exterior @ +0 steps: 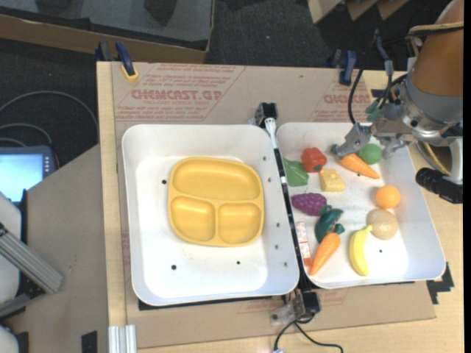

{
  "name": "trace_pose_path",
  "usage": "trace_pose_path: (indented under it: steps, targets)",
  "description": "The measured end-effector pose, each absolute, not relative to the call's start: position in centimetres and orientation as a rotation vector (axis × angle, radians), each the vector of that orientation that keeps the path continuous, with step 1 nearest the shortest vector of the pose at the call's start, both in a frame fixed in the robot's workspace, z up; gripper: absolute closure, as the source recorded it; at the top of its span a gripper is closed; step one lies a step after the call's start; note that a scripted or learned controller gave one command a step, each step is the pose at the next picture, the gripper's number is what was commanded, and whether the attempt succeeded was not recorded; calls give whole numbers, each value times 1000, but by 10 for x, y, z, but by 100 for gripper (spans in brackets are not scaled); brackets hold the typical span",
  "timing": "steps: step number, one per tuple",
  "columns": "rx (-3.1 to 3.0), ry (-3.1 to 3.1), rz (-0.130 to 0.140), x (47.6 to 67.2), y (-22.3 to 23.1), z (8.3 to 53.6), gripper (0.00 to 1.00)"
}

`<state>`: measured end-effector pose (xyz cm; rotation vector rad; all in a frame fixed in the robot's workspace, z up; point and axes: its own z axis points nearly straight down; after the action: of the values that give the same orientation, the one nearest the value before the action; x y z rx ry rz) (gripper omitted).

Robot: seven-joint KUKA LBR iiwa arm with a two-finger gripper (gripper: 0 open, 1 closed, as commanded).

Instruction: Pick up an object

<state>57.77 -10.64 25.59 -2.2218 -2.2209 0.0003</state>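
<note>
Hovering at the upper right of the frame, the gripper [359, 147] sits over an orange carrot [359, 165] in the right bin [423, 259]; whether its jaws are spread, I cannot tell. Centring on the carrot before closing seems wise.

My tabletop [221, 87] carries a left bin [140, 197] and, touching its right side, a right bin [419, 234].
</note>
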Motion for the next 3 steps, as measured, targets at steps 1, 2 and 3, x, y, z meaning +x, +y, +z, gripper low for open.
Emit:
trace_pose_path:
  steps: [1,2,3]
  targets:
    - [-2223,-2215,5,601,-154,154,0]
    - [-2234,-2234,-15,647,-139,105,0]
    - [-2220,-2215,4,590,-126,84,0]
